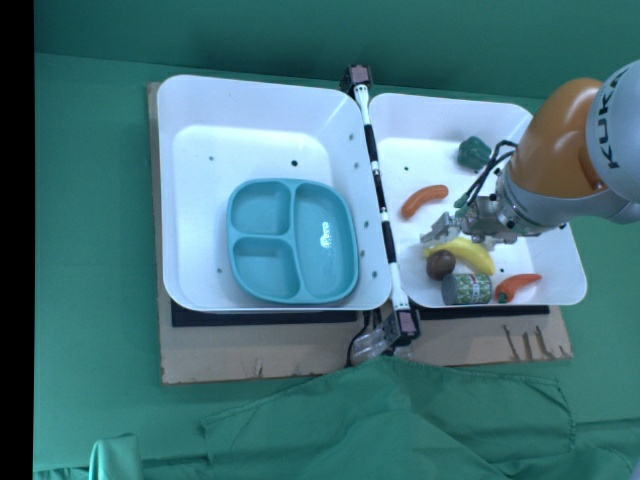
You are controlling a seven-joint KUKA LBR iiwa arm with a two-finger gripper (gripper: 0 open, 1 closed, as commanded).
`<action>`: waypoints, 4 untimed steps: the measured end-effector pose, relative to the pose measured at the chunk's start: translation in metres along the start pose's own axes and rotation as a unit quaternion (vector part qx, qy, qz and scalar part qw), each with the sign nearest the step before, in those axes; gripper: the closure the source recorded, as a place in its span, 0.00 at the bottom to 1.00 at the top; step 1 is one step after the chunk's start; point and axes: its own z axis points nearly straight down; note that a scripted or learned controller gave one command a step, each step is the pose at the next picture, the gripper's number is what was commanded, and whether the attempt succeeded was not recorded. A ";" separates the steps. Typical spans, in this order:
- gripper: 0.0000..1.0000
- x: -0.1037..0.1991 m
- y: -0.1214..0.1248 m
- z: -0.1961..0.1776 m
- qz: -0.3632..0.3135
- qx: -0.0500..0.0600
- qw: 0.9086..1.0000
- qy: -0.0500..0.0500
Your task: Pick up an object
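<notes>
My gripper [447, 234] hangs low in the right bin [560, 268], directly over the yellow banana [474, 255]. Its fingers point left, toward the bin's middle. A brown round fruit [440, 264] lies just below the fingertips. A small green-labelled can [467, 289] lies on its side at the bin's front. An orange-red carrot-like piece [516, 286] is to the can's right. An orange sausage-shaped piece [424, 200] lies up and left of the gripper. A dark green object [473, 151] sits near the back of the bin.
The left bin [200, 118] holds a teal divided plate [292, 240]. A black-and-white divider bar [380, 198] runs between the bins. Green cloth [380, 418] bunches at the front of the bench. The arm's orange band [555, 138] overhangs the right bin's far right corner.
</notes>
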 end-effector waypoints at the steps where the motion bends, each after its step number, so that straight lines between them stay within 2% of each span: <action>1: 1.00 -0.001 0.001 -0.009 0.002 0.000 1.000 0.000; 2: 1.00 -0.073 0.023 -0.089 0.000 0.014 1.000 0.003; 3: 1.00 -0.023 -0.027 -0.155 -0.001 0.015 1.000 0.004; 4: 1.00 0.023 -0.027 -0.148 -0.001 0.015 1.000 0.004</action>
